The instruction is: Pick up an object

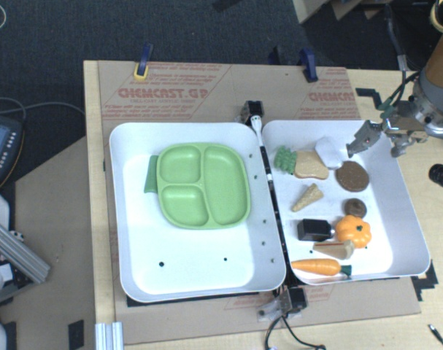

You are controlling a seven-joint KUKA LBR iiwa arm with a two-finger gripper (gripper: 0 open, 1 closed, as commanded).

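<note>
The arm is cut off at the right edge; its tool [382, 138] hangs released over the right bin [409, 217], above a brown disc [352, 176]. The left bin [133, 261] holds a green tray [203, 185].

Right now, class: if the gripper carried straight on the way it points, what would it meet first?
The gripper points down and leftward into the right bin. First in line is probably the small white piece, with the round brown disc close beside; depth is unclear.

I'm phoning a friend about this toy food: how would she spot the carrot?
Look in the right white bin, the one crowded with toy food. Go to its near edge: the carrot lies flat there, below the round orange pumpkin. It alone is long, tapered, orange, green-tipped.
</note>
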